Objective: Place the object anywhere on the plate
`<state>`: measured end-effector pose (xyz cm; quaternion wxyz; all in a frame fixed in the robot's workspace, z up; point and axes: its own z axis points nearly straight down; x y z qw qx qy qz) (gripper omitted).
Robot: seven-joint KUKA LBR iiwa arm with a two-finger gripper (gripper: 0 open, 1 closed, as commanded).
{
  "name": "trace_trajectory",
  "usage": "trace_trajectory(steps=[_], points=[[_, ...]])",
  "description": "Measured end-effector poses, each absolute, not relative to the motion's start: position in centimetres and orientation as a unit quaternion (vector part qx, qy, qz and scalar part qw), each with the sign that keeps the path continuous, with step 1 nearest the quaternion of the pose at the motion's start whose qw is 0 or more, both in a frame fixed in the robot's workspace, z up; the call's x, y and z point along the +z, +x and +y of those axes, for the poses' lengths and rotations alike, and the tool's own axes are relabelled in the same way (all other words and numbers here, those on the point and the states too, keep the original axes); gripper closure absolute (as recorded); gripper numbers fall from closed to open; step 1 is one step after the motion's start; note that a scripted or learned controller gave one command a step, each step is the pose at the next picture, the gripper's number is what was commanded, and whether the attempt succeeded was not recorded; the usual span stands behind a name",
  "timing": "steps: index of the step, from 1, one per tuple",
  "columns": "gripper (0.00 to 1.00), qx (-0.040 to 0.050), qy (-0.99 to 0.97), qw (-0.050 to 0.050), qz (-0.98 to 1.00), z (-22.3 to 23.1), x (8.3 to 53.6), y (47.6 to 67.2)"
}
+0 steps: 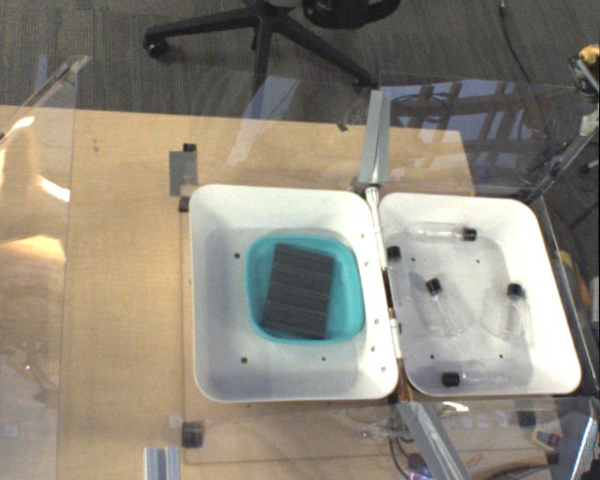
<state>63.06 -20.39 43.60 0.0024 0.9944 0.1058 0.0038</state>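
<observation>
Top right edge, indistinct sliver, perhaps the arm [589, 64] — nothing surer

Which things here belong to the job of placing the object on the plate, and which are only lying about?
Belonging to the job:
- teal plate in the left bin
- dark ridged block, lying on the plate

Only lying about:
- clear bottles with black caps in the right bin
- office chair base on the floor

Robot hardware, right edge of view
The grey metal struts [562, 161] and a pale fitting [589, 58] may belong to it; too blurred to tell.
</observation>
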Motion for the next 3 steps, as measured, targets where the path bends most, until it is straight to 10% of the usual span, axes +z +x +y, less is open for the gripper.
trace_trajectory(steps=[3], points=[[0.0,0.0055,0.994,0.002,0.106,-20.34,43.68,66.33]])
